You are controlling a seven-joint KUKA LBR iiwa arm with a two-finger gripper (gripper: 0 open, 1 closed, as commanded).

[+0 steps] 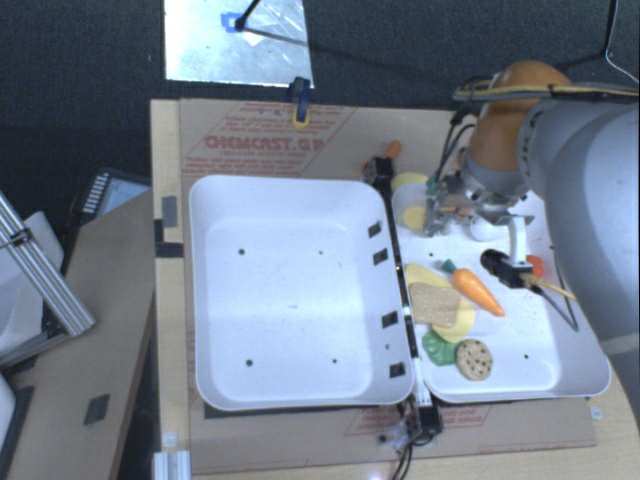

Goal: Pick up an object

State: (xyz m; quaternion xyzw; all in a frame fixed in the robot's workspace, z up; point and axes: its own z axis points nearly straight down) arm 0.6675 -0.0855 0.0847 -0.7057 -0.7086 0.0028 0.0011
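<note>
Camera view: "CHEMCAST GP" on board (262, 140)

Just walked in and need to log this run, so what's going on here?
The grey arm reaches in from the right over the right bin, its tool low near that bin's far left corner. Nothing is visibly held. The toy food lies loose in that bin: a carrot, a slice of bread, a cookie and a green piece. The left bin sits beside it.
</note>
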